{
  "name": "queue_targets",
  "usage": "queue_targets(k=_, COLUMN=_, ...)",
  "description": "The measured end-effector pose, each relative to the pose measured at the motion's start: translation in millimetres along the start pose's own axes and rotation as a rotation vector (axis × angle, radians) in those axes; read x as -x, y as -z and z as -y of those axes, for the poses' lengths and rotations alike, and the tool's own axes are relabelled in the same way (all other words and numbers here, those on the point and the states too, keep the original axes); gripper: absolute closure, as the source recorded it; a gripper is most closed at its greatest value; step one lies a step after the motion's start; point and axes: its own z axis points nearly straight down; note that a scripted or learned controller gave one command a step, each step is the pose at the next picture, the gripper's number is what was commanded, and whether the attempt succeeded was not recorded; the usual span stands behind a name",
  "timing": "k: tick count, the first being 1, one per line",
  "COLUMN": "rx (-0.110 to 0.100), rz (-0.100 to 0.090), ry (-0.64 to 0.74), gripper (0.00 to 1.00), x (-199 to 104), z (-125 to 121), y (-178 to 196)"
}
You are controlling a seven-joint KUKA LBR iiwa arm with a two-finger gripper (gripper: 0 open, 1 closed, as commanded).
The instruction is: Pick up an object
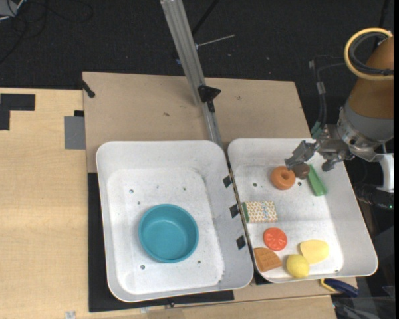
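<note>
Two white bins (113, 171) sit side by side on a tan board (146, 105). A metal rail (186, 45) slants above them. Black floor (86, 25) lies behind.

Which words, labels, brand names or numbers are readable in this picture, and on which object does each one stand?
None can be read.
The patterned packet in the right bin carries a print too small and blurred to tell letters from pattern.
The teal bowl and the orange ring near the end effector show no marking.
</note>
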Motion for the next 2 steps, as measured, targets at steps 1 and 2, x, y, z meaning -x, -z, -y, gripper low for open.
queue_targets(k=1, rx=-0.003, rz=-0.001, ry=0.001, gripper=0.0, x=-1.8, z=-1.5, y=-42.7)
queue_targets(k=2, rx=-0.005, rz=-0.001, ry=-0.001, gripper=0.0, x=6.4, z=-3.1, y=-100.9)
